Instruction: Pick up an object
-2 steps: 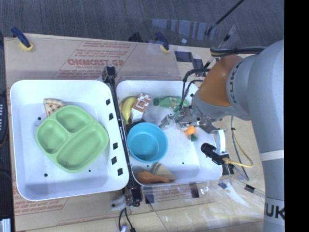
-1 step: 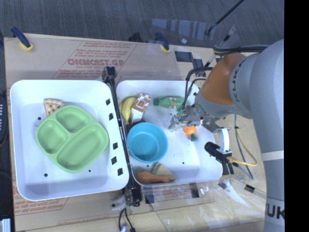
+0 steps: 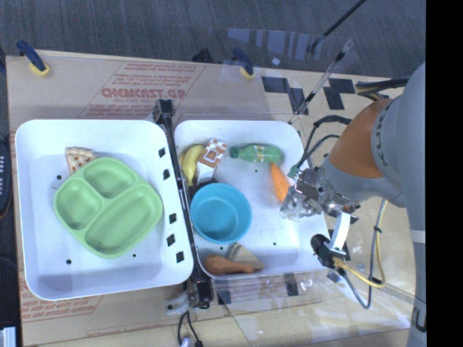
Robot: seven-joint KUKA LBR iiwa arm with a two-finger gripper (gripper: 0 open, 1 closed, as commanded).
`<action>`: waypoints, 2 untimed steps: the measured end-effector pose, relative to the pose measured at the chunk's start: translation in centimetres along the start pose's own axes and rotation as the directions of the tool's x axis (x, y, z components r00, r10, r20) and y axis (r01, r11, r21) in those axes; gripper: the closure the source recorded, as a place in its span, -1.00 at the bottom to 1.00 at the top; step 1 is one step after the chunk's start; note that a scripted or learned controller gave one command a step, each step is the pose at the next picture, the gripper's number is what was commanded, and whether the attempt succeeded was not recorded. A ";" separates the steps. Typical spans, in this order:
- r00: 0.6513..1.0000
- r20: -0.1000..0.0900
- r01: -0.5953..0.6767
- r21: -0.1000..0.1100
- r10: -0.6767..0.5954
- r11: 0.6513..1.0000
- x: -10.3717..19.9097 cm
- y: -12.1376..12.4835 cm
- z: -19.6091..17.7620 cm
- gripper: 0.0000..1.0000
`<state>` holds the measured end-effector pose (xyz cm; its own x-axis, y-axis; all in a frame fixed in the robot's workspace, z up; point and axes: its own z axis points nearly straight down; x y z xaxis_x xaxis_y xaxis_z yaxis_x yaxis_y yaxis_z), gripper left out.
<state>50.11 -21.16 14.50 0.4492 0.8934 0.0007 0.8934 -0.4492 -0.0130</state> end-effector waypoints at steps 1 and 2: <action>0.945 0.001 -0.328 -0.003 0.328 0.945 6.6 5.4 -0.1 1.00; 0.896 -0.003 -0.445 -0.004 0.445 0.896 15.3 0.3 -6.5 1.00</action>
<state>57.31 -7.70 21.03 0.7998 0.6002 -0.0022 0.6002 -0.7998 -0.0083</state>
